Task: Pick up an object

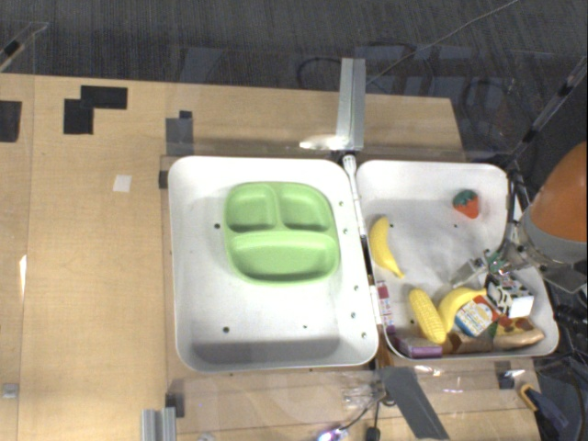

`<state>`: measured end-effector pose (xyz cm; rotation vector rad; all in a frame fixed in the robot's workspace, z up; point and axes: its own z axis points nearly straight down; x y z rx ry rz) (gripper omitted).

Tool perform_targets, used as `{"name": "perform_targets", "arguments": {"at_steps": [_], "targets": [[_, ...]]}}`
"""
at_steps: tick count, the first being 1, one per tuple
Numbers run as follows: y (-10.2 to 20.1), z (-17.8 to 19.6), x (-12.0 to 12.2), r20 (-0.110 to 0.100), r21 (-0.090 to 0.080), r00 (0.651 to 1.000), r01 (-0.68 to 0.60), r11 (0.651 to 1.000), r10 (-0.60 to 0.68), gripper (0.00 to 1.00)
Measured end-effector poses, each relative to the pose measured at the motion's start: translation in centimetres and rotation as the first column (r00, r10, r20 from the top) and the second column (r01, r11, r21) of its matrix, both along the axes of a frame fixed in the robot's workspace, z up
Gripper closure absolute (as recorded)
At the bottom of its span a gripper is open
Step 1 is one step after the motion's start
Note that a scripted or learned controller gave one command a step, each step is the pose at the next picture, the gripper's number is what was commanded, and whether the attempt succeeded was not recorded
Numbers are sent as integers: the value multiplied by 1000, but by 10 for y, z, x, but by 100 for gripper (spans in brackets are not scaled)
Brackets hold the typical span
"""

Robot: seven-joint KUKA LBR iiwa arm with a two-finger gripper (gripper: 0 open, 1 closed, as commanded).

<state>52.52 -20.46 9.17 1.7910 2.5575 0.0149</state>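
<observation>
The objects for picking lie heaped in the near right corner of the right bin (432,169). There we see a small printed carton (474,319) leaning against a yellow fruit (456,301), with a corn cob (425,314) touching that fruit on its left. A brown bread roll (511,341) lies along the bin's near wall just beneath them, and a purple item (422,348) sits at the near wall below the corn.

The gripper (497,272) hangs over this corner, just above and to the right of the carton. From this angle we cannot tell whether it is open or closed, and we see nothing held in it. The arm (561,206) enters from the right edge, its orange band over the bin's right rim.

Farther out in the same bin, a banana (386,248) lies near the left wall, well apart from the heap. A strawberry (467,203) sits alone toward the far right corner.

In the left bin (184,274) a green divided plate (280,231) rests flat toward the far side. Both bins sit side by side on a wooden bench (92,292), with a metal post (352,99) standing behind the seam between them.
</observation>
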Motion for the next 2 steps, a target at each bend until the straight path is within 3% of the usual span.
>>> {"name": "perform_targets", "arguments": {"at_steps": [1, 2], "targets": [[103, 4, 37, -14, 3, 999, 30, 1000, -30, 0], [87, 1, -31, 2, -3, 990, -144, 990, 144, 0]]}}
